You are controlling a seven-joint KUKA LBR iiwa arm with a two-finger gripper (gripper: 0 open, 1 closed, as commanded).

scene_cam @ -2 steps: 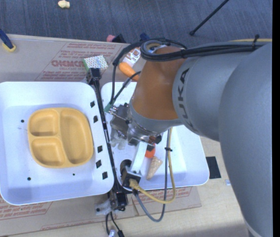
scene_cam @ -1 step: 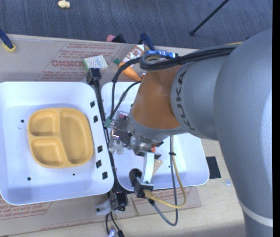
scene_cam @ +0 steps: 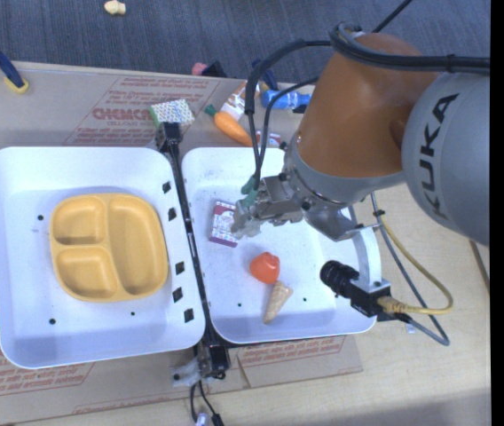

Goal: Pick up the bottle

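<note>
The bottle (scene_cam: 285,98), blue and partly hidden behind the arm, lies outside the right bin (scene_cam: 234,322). It looks light, rigid, slippery plastic; mid-body is probably best. The gripper (scene_cam: 245,218) hovers by a small packet (scene_cam: 224,223); its state cannot be told.

bins (scene_cam: 21,327): smooth white plastic, slight sheen
divided plate (scene_cam: 108,247): matt yellow plastic
desk (scene_cam: 92,114): printed brown cardboard, matt
arm (scene_cam: 367,105): glossy orange shell, smooth grey casing
floor (scene_cam: 145,16): dark ribbed carpet
</note>
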